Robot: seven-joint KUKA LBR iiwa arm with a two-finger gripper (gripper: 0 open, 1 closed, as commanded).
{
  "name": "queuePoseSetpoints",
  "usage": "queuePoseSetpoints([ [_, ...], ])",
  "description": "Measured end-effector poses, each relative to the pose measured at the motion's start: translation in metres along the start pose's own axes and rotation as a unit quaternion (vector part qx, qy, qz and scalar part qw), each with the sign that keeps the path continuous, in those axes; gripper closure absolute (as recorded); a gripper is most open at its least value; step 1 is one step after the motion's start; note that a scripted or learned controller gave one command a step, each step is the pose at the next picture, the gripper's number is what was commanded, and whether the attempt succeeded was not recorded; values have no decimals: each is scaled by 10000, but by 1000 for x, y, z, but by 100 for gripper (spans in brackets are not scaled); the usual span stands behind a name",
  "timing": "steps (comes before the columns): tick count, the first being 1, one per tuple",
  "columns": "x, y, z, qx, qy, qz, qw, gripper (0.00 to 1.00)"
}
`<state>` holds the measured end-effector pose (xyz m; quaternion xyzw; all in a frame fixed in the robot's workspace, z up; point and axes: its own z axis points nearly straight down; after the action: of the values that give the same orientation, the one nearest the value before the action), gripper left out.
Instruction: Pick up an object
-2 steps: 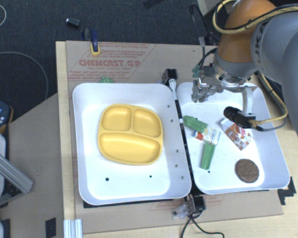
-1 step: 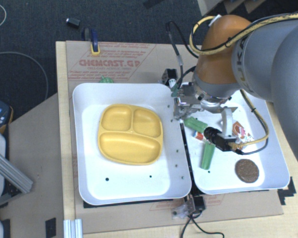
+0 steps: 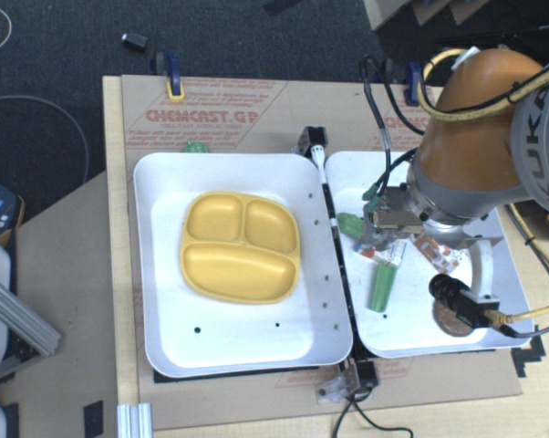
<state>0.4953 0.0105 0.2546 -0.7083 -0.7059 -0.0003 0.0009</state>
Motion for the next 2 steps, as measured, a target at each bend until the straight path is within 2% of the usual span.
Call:
queuePoseSetpoints([
  [1, 47, -16, -58, -39, 4, -50, 10000, 100],
  [2, 52, -15, -191, -98, 9, -32, 9999, 100],
])
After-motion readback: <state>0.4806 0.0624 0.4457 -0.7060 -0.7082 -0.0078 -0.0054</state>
